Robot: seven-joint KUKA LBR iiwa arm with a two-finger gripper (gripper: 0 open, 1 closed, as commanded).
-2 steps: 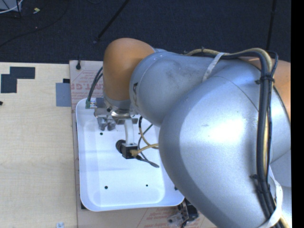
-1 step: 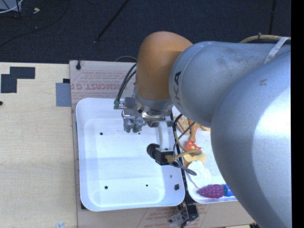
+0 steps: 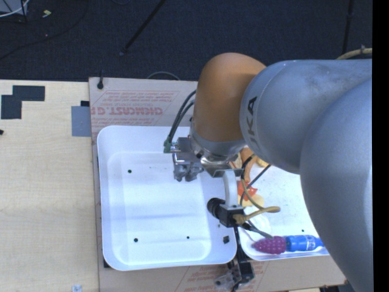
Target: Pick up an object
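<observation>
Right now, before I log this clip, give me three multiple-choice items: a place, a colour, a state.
1. The hand is above: A the view's left bin; B the dark floor; C the pale benchtop.
2. The knobbly thing beside the blue item is: A green; B purple; C white.
3. The blue item: A stands upright; B hangs from the hand; C lies flat.
Answers: 1 A, it hangs over that bin's white floor. 2 B, its bumps are purple. 3 C, it rests lengthwise, apart from the hand.
</observation>
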